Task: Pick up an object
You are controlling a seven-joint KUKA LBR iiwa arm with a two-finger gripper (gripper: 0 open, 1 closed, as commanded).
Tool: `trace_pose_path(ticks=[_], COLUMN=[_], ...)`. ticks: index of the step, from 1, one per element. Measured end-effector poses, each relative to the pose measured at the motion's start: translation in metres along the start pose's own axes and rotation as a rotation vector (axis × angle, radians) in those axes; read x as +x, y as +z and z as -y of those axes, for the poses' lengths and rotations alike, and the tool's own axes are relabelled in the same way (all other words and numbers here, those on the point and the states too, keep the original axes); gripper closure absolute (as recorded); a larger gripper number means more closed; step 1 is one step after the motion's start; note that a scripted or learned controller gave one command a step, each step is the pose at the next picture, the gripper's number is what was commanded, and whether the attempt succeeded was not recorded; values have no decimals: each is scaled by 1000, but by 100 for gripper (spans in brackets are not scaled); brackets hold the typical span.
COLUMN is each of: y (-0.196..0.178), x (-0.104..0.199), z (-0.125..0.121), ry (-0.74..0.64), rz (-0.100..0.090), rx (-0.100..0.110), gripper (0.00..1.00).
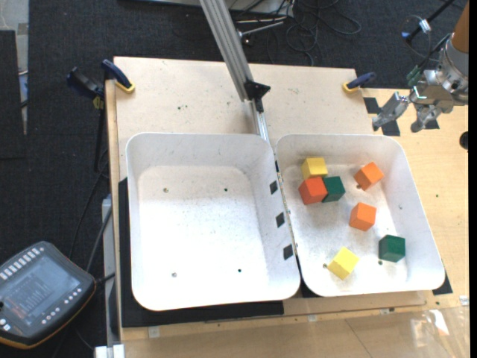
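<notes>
Hand (pixel 409 115) parked upper right of frame, off the right bin (pixel 417 200), fingers spread w/ nothing in them. I'd judge it's staged clear before descent; blocks lie loose in that bin, e.g. orange cube (pixel 363 216) mid-right.

I count seven blocks, all in the right bin (pixel 417 200). Toward its 11 o'clock corner a yellow cube (pixel 314 167), a red cube (pixel 313 190) and a dark green cube (pixel 333 189) sit touching in a cluster. At 1 o'clock lies an orange cube (pixel 368 175), turned askew. Another orange cube (pixel 363 216) rests near the middle. At 6 o'clock I see a second yellow cube (pixel 343 262), and at 4 o'clock a second green cube (pixel 392 248).
</notes>
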State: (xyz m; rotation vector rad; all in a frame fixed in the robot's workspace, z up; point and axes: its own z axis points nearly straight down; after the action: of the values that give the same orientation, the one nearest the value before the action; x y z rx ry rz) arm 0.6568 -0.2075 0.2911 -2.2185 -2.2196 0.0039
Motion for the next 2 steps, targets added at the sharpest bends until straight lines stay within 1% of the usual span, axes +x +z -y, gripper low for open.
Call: trace_pose_path(ticks=[1, 2], y=[-3, 42], x=[0, 7], z=[-1, -1], ry=[-3, -2], rz=[2, 1], rx=[-4, 0], gripper=[0, 0])
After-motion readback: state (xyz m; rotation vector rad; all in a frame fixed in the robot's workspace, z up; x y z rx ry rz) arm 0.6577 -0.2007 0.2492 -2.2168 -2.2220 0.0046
